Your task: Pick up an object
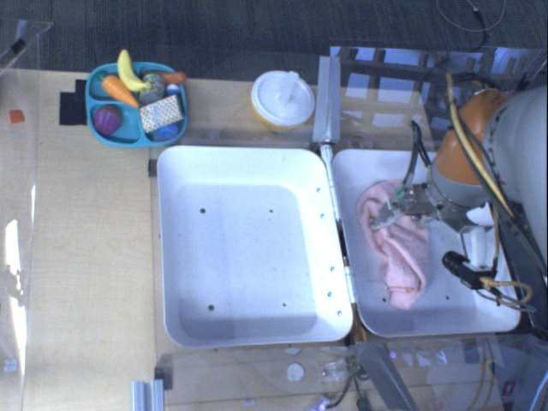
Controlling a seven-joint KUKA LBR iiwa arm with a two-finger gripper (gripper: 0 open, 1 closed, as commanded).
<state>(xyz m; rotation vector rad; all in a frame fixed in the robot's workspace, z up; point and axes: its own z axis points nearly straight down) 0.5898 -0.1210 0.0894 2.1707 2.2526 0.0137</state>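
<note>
A crumpled pink cloth (396, 245) lies in the right bin (445, 311), stretching from its upper middle down toward the front. My gripper (396, 209) is low over the cloth's upper part, reaching in from the right below the orange band (467, 148). Its dark fingers touch or press into the pink folds there. The arm's grey body hides the bin's right side.
The left bin (248, 247) stands beside the right one, a metal divider between them. At the back left sits a blue tray (137, 105) with toy food. A white lidded container (283, 98) stands behind the bins. Cables hang near the arm at right.
</note>
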